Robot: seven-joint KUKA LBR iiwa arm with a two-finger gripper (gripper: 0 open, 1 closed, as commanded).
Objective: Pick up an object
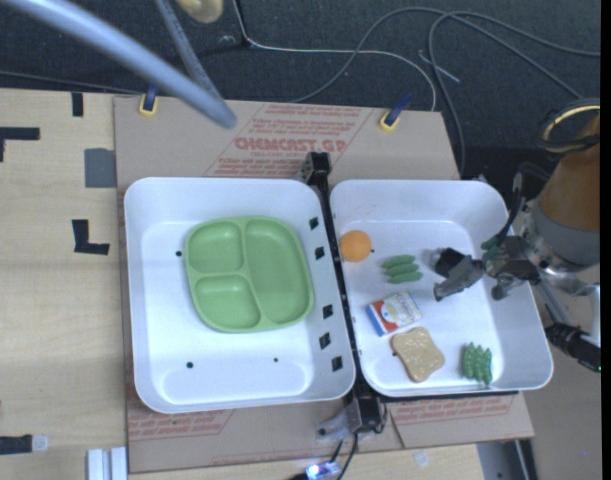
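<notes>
My gripper hangs over the middle of the right bin, reaching in from the right edge. It is to the right of a green pea pod and up and right of a small red, white and blue carton. An orange ball lies near the bin's left wall. A slice of toast and a green leafy piece rest near the front wall. Nothing shows in the gripper's grasp.
The left bin holds a green divided plate. A black divider with clips runs between the bins. Cables lie on the dark floor behind the bench.
</notes>
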